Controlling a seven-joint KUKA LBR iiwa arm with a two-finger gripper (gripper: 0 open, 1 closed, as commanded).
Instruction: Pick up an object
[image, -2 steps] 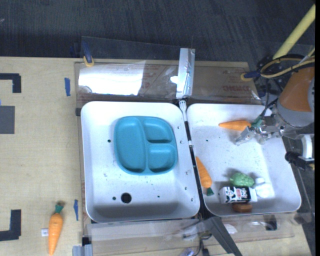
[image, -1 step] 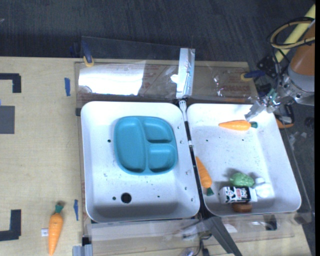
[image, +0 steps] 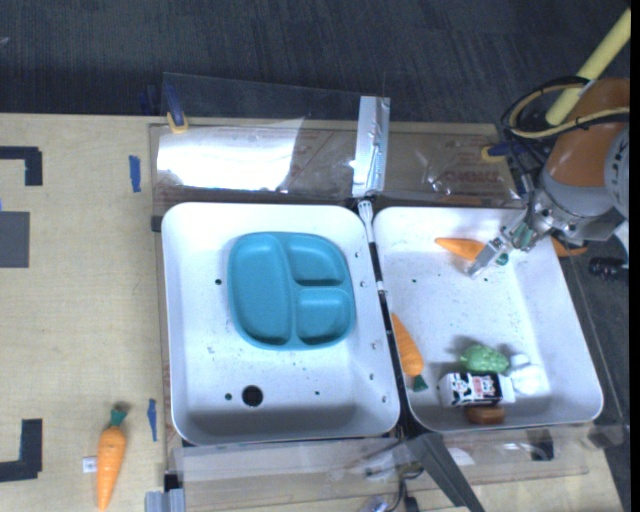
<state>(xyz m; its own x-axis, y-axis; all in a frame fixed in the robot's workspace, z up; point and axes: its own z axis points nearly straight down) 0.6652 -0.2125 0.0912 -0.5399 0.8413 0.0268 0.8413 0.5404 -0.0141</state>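
In the right bin (image: 560, 300), a small orange carrot (image: 458, 245) lies near the far wall. My gripper (image: 490, 260) comes down from the right and sits right at the carrot's right end, low over the bin floor. I cannot make out whether it touches the carrot. A second carrot (image: 406, 346) lies along the bin's left wall. A green leafy toy (image: 486, 357), a small black-and-white carton (image: 474, 388) and a white piece (image: 529, 378) cluster at the near right corner.
The left bin (image: 190, 330) holds a blue divided plate (image: 292, 288) and has a dark hole (image: 252, 396) in its floor. Another carrot (image: 108, 455) lies on the bench outside, at the near left. Clear plastic sheeting (image: 260, 150) stands behind the bins.
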